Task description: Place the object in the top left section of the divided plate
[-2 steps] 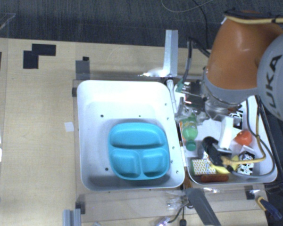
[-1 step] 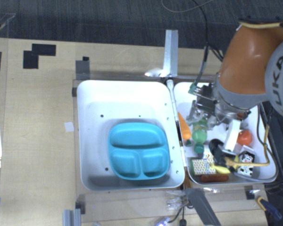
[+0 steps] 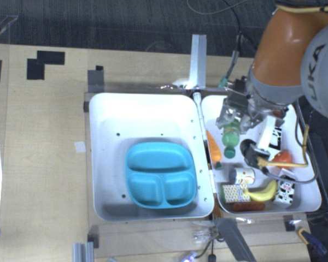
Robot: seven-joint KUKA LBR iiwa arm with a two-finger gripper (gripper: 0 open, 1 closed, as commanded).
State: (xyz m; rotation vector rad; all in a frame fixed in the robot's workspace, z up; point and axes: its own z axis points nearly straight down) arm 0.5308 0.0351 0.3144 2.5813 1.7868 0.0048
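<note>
Noted on table (image 3: 44, 146): two white bins side by side, left bin (image 3: 106, 119) bearing blue divided plate (image 3: 161, 173), all three sections bare. Right bin (image 3: 311, 195) crowded: green bottle (image 3: 229, 138) directly beneath claw (image 3: 236, 120), orange carrot (image 3: 214, 149) along the left wall, banana (image 3: 264, 191) near the front, small can (image 3: 244, 175) just behind the banana, red item (image 3: 282, 157) toward the right. Arm (image 3: 295, 48) reaching in from the right, claw low over the right bin at the bottle's top; contact with the bottle cannot be told, nor claw opening.
</note>
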